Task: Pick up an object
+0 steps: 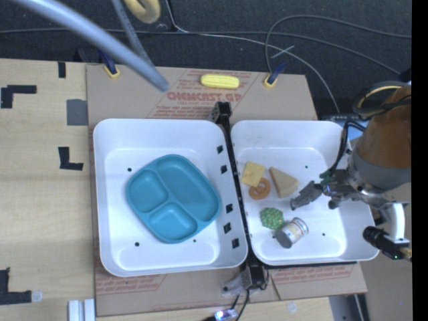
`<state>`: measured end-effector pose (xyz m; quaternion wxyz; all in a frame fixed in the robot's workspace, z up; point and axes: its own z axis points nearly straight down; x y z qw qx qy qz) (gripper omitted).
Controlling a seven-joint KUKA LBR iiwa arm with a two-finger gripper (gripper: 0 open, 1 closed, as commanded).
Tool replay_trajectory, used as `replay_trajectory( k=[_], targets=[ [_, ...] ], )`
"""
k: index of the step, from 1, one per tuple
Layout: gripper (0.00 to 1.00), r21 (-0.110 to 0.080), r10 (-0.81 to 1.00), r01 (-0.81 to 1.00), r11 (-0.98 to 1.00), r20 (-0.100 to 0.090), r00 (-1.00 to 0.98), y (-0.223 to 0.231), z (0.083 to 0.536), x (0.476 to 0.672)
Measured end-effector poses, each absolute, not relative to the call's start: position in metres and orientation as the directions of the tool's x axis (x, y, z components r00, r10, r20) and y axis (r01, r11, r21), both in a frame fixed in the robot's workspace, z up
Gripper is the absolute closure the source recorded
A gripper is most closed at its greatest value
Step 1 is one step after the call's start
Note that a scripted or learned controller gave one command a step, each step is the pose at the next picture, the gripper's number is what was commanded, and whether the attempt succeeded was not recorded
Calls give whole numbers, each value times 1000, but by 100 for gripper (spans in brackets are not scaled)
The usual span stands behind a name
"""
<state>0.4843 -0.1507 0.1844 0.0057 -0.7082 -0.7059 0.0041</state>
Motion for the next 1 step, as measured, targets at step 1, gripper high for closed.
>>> replay_trajectory(
  k=[1],
  targets=[
    [0,-2,1000,1000,0,0,0,-151,190,487]
  ],
)
